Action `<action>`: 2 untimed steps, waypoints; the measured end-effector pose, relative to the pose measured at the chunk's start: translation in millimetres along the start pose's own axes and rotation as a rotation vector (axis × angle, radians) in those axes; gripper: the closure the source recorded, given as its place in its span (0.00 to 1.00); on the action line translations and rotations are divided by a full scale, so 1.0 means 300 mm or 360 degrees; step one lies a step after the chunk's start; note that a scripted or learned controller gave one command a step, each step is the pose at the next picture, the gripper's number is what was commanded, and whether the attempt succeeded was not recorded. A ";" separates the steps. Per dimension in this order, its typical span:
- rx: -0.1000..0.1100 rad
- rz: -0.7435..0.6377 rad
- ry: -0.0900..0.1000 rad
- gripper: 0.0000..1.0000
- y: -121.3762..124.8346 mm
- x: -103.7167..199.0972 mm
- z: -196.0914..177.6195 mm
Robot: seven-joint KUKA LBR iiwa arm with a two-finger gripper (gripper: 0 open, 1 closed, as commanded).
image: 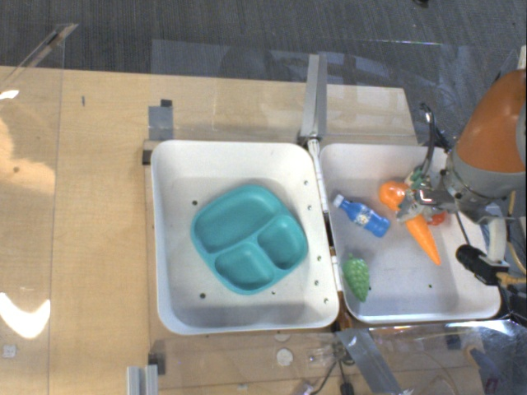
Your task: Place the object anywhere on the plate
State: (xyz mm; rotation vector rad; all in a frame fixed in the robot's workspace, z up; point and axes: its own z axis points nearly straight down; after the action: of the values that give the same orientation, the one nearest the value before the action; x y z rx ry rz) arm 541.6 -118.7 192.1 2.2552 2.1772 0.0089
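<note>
Wooden bench, grey carpet beyond

The arm has a rounded orange band over a grey wrist section. Its gripper is small, metallic, with thin cables.

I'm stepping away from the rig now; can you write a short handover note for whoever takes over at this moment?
Gripper: down in the right white bin, among the toys; whether it is open or shut cannot be told, and no grasp is visible.
Things: teal three-compartment plate in the left white bin, nothing on it. In the right bin: blue bottle, green bumpy toy, orange carrot, round orange toy beside the gripper.
Done: nothing placed yet.
Left: pick an object, carry it to the plate, release.
</note>
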 end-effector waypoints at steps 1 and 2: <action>0.0004 -0.0112 0.0001 1.00 0.132 0.191 0.023; 0.0005 -0.0223 0.0003 1.00 0.041 0.370 0.023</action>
State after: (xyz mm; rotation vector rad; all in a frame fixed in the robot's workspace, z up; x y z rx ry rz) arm 557.8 -8.4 185.2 2.0993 2.3321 0.0064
